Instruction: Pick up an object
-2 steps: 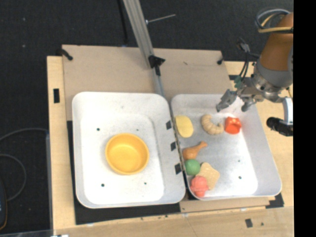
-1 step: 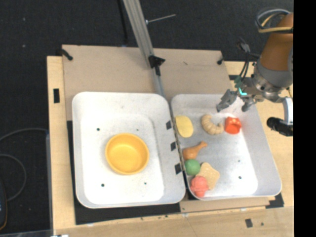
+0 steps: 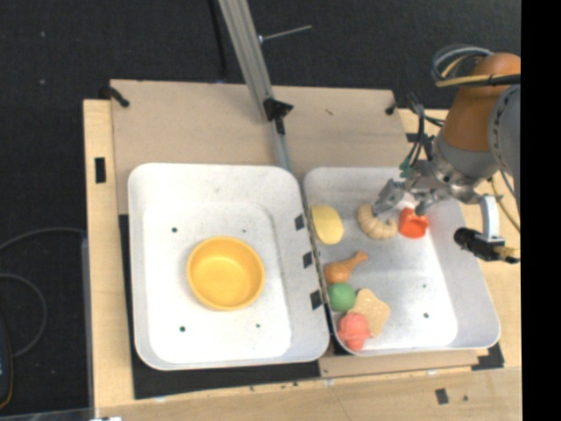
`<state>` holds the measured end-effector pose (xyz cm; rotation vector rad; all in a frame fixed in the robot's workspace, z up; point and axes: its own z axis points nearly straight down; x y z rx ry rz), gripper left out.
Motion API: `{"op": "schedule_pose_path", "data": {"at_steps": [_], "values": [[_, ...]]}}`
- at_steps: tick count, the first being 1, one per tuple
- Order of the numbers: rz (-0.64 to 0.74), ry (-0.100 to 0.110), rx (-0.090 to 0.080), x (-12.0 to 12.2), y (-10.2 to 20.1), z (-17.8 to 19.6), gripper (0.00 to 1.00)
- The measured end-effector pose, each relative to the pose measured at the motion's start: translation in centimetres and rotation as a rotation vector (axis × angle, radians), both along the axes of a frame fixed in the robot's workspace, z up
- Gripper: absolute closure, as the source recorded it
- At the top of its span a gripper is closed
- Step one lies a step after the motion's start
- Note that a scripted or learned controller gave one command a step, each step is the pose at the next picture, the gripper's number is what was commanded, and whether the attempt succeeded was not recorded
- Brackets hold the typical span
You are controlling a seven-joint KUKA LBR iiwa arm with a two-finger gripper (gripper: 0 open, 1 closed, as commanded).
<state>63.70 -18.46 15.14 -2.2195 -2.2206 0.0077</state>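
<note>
My gripper (image 3: 401,203) hangs spread open and holding nothing over the right bin (image 3: 456,323), one finger toward the pale curled croissant (image 3: 378,224) just to its left, the other toward the red toy (image 3: 414,225) just below.

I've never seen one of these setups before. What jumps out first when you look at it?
Probably the bright yellow bowl, sitting alone in the left white bin. Next, the grey and orange arm reaching in from the right, its hand low over the right bin near a pale curved piece and a small red one. Colourful toy foods cluster along that bin's left side.
</note>
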Motion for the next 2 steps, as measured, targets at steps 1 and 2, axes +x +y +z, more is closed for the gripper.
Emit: {"op": "schedule_pose_path", "data": {"at_steps": [1, 2], "values": [[0.0, -0.017, -0.009, 0.3, -0.4, -4.5, 0.0], [0.0, -0.022, -0.009, 0.5, -0.5, -3.1, 1.0]]}}
